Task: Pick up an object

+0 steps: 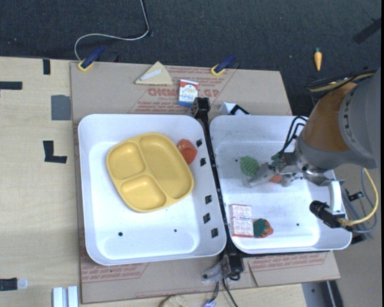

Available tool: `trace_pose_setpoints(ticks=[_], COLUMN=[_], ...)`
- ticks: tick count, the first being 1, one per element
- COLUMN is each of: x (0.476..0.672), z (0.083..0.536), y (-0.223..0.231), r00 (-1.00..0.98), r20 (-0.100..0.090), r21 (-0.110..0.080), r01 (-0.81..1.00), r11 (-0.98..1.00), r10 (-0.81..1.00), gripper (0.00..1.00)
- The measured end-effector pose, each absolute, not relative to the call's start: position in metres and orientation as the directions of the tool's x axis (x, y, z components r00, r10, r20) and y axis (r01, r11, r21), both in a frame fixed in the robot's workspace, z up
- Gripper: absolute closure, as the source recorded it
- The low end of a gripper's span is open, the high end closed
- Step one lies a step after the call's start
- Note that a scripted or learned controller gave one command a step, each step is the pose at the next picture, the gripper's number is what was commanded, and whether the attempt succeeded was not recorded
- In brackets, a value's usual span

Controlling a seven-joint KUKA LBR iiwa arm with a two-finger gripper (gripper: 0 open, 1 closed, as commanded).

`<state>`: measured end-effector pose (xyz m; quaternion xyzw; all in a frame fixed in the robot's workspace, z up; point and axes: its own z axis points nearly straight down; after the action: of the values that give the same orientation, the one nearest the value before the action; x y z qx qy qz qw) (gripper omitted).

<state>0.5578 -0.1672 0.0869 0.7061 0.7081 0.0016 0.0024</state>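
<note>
Arm [336, 130] hides right bin [307, 235] edge | jaws [259, 175] beside green obj [248, 165], open/shut: can't tell | orange obj [187, 150] half behind tray [150, 171]

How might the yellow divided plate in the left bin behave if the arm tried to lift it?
The yellow plate looks moulded and stiff, so it probably won't flop. It is broad and shallow, so a grip on one rim would likely tilt it. Its smooth surface may slip. Lying flat in the left bin, it shouldn't roll.
</note>
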Motion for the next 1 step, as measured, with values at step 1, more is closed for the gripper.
trace_pose_setpoints(ticks=[1], x=[0.6161], z=[0.0860], y=[-0.1037], r00=[-0.004], r20=[0.000], r21=[0.005], r01=[1.000], r11=[0.004], r10=[1.000], gripper=[0.00])
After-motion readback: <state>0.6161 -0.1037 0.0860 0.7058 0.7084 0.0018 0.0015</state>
